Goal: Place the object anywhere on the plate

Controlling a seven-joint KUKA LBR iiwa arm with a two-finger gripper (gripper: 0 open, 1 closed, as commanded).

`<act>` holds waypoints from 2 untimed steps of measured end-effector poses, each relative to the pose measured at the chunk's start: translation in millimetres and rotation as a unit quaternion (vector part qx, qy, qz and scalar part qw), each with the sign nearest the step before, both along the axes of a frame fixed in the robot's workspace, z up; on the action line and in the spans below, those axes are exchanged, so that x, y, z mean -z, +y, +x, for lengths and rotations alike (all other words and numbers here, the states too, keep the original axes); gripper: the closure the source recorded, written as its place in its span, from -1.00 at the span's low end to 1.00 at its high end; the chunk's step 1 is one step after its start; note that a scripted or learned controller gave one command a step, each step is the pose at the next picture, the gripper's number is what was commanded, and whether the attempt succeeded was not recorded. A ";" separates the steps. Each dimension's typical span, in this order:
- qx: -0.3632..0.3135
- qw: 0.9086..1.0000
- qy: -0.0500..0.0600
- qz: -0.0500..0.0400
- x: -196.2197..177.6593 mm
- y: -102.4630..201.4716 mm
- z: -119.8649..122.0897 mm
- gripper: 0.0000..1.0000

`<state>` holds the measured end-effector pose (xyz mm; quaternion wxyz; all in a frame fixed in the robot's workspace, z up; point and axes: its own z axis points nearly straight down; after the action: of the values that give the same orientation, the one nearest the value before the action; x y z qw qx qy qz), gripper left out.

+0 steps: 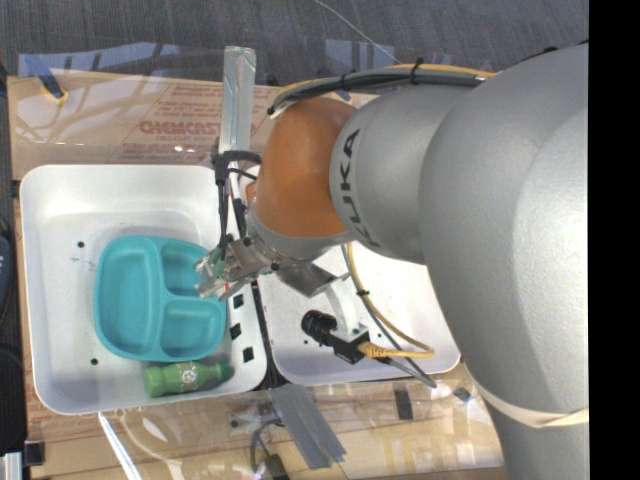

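Camera view: jaws (213, 273) at plate (130, 308) rim, open/closed unclear; green bottle (186, 375) below plate.

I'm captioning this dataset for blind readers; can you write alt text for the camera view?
A grey and orange robot arm reaches from the right, its gripper at the right edge of a teal divided plate in the left white bin. A green bottle lies beside the plate.
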<state>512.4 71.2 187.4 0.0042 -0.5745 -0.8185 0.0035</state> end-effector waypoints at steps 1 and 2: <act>0.001 1.000 0.000 0.000 -0.1 -1.1 0.2 -1.00; 0.058 0.998 -0.008 0.000 -182.7 -23.3 65.7 -1.00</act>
<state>578.1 47.9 370.1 -0.0026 -0.6212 -0.7836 -0.0014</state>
